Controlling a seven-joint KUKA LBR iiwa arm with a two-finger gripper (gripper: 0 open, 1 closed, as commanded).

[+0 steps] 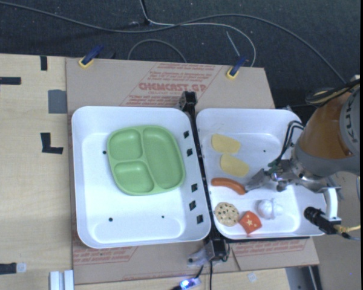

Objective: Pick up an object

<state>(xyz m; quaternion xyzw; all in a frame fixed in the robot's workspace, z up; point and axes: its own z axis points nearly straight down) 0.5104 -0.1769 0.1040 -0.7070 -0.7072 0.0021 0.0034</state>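
So, starting at the left, the left bin (88, 162) is carrying a green tray (146, 159) with three compartments, lying flat near its middle; I am leaving it alone, since a wide flat piece like that offers little for two fingers to close on, I judge. Across the divider, the right bin (278, 121) is holding the small things worth trying for. Two yellow pieces (230, 153) are lying one just below the other toward the far side, a sausage (228, 186) is lying slantwise under them, and a cookie (227, 212) and a red piece (250, 222) are sitting side by side near the front wall, with a white lump (267, 208) just beyond them. My gripper (258, 182) is hanging low over this bin, its tip pointing left and ending just beside the sausage's right end, so that looks the likely target. Whether it is spread or closed I cannot tell; nothing is visibly in its grasp.
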